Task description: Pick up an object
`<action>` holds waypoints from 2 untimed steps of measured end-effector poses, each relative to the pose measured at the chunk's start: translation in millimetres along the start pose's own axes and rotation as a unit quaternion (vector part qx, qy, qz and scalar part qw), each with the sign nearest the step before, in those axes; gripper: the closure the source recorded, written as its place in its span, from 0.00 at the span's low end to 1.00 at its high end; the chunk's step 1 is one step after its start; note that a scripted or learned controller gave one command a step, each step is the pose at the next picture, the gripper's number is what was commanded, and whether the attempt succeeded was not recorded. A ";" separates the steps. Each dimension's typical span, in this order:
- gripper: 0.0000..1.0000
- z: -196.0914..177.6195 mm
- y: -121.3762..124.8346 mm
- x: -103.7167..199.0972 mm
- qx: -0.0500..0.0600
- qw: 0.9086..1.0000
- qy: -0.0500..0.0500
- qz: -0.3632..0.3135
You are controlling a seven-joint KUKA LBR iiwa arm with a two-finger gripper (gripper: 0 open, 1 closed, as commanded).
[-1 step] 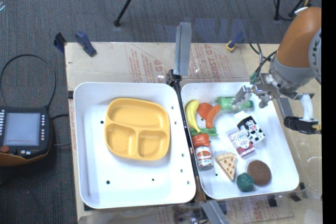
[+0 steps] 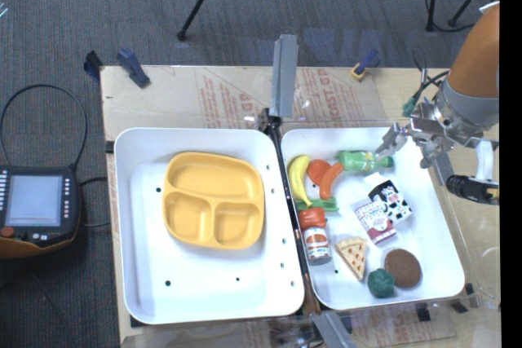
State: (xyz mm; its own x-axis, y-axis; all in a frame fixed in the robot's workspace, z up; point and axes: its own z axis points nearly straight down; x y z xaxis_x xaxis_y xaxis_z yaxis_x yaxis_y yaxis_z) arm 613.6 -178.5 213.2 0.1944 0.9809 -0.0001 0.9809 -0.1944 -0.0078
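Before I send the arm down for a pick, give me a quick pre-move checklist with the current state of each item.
1. Objects available in the right bin: ok. Banana, green bottle, milk carton, pizza slice and cookie all lie there.
2. Tool over the right bin: ok, at its upper right edge beside the green bottle.
3. Tool carrying nothing: cannot tell.
4. Isolated target: ok. The cookie sits apart from most items, but a green ball is close by.
5. Clutter risk: not ok near the banana, where a carrot and jar crowd together.
6. Left bin: ok, it holds a yellow tray.
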 end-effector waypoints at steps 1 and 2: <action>0.00 118.0 12.6 -15.9 -0.001 1.000 0.001 -0.009; 1.00 114.5 10.3 -15.5 0.005 1.000 0.001 -0.010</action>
State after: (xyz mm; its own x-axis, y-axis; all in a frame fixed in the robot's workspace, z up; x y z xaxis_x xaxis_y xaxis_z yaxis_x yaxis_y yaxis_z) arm 619.9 -195.6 98.7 0.1752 0.9845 0.0029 0.9844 -0.1751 -0.0174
